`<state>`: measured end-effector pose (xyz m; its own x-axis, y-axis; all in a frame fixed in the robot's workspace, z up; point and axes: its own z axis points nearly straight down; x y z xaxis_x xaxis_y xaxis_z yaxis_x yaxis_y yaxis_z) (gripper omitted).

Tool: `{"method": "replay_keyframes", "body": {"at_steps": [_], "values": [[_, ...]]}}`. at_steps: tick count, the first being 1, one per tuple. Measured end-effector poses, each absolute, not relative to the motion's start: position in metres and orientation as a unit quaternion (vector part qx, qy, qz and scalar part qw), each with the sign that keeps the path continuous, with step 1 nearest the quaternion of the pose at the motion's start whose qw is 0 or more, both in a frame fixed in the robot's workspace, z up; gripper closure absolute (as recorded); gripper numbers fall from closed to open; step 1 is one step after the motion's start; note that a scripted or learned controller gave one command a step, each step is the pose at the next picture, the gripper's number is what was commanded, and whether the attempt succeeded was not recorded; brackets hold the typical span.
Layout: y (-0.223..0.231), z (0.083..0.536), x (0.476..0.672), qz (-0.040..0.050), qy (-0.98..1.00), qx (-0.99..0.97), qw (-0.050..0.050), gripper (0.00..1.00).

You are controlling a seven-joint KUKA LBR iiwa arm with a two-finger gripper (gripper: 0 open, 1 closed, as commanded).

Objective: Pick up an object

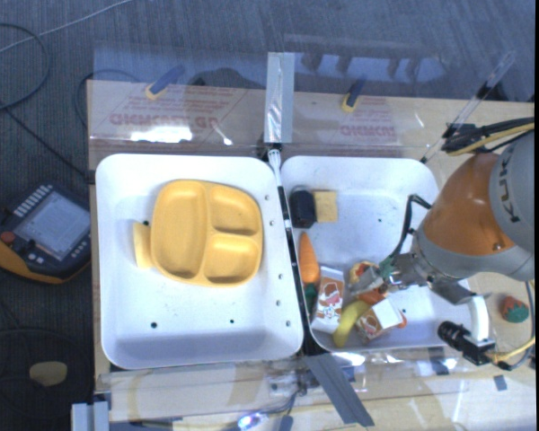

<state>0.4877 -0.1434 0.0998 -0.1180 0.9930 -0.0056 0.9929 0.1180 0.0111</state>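
So my fingers (384,277) are down in the right bin (368,173) over the carton (377,317) pile by the banana (347,320), can't tell if they're gripping anything.

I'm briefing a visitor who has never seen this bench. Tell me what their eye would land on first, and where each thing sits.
The big yellow divided tray stands out first, lying in the left bin. Next comes the grey arm with its orange band, reaching in from the right so the tool sits low over a cluster in the right bin: a carrot, a banana and small cartons.
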Motion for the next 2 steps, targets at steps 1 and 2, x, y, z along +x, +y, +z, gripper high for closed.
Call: {"method": "replay_keyframes", "body": {"at_steps": [1,2], "values": [[-0.067,0.223,0.599,-0.0011,0.759,0.651,0.0,1.0],[-0.066,0.272,0.597,-0.002,0.693,0.721,0.001,1.0]]}}
